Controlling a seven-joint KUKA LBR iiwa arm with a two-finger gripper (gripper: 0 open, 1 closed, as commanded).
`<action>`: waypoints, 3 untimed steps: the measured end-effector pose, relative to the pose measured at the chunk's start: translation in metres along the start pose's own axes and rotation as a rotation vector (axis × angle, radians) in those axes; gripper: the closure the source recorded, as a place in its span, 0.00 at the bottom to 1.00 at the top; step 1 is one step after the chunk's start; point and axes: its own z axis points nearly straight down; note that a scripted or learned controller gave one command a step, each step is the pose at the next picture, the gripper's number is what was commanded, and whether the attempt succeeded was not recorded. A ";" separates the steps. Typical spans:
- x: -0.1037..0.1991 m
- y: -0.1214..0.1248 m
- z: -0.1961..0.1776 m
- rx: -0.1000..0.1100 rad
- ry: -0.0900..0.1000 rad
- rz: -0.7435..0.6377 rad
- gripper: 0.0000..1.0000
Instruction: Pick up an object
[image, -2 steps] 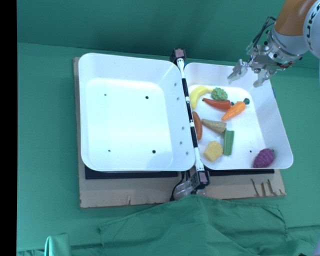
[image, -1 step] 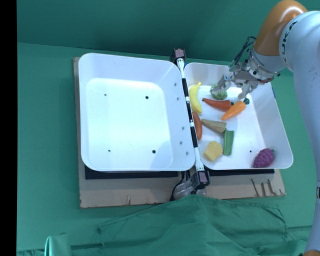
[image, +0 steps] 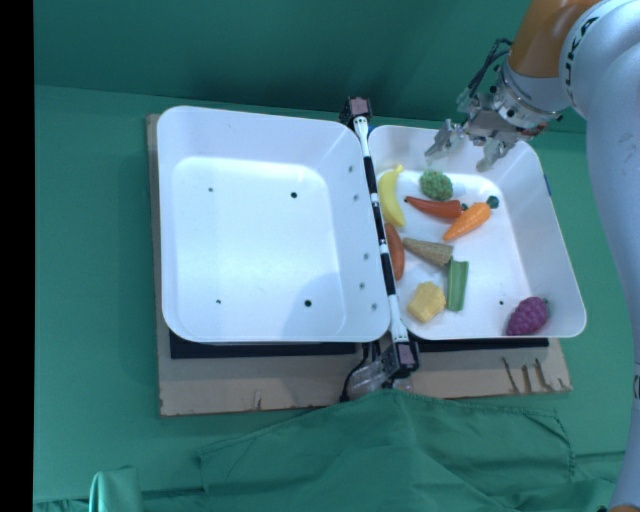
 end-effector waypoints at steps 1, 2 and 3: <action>-0.002 0.000 -0.012 -0.003 -0.003 0.004 1.00; -0.050 0.017 0.052 0.021 0.012 0.002 1.00; -0.052 -0.020 -0.051 -0.006 -0.004 0.004 1.00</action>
